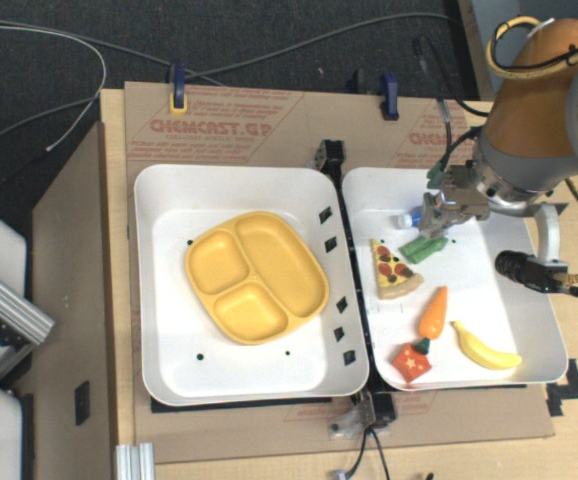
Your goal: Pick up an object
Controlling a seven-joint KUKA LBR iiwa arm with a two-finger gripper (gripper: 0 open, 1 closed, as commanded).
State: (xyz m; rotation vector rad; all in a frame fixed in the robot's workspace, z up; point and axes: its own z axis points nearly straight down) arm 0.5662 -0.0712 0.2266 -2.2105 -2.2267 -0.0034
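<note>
A cardboard-covered desk (pixel 269 113) is seen from above at a slant, with dark carpet around it. Two shallow white bins are set side by side on it. The left bin (pixel 159 268) is taken up by a yellow divided plate (pixel 257 275) with three compartments, laid near its centre and turned at an angle.

The right bin (pixel 529 318) is entered from three o'clock by the grey arm (pixel 544 98), whose orange band is seen at the upper right of the view. The hand (pixel 444 218) is lowered over the twelve o'clock part of the right bin. Whether it is spread or pressed together cannot be told, as its tips are hidden by the wrist above them.

Just below the hand, touching or nearly touching it, a small green piece (pixel 422 249) is seen, lying tilted. At nine o'clock from the hand a small pale blue and white item (pixel 407 220) is glimpsed, too small to be named.

Toward the bin's centre a toy pizza slice (pixel 393 269) is laid near the left wall. At five o'clock from it a toy carrot (pixel 432 312) is found, and at six o'clock from the carrot a toy strawberry (pixel 412 362), close to the front wall. A toy banana (pixel 484 347) is laid at three o'clock from the strawberry.

Two clamps, one yellow (pixel 178 88) and one blue (pixel 390 98), are fixed at the desk's far edge.
</note>
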